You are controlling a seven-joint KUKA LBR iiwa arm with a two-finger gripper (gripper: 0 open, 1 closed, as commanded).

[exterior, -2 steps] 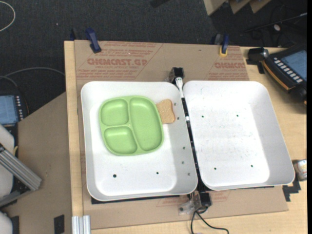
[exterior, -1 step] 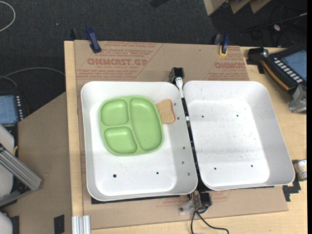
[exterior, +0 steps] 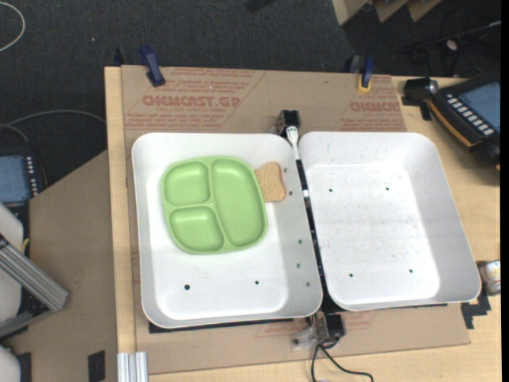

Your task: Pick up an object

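Observation:
A green divided plate (exterior: 213, 204) with three compartments lies in the left white bin (exterior: 215, 293), toward its back. A small tan cracker-like piece (exterior: 272, 181) rests against the plate's right rim, near the bin's back right corner. The right white bin (exterior: 382, 221) sits beside it, showing only small dark specks on its floor.
Both bins rest on a cardboard sheet (exterior: 207, 94) clamped with a blue clip (exterior: 151, 66) at the back left and another clip (exterior: 366, 76) at the back right. A tablet-like device (exterior: 469, 110) lies at the far right. Cables trail at the front.

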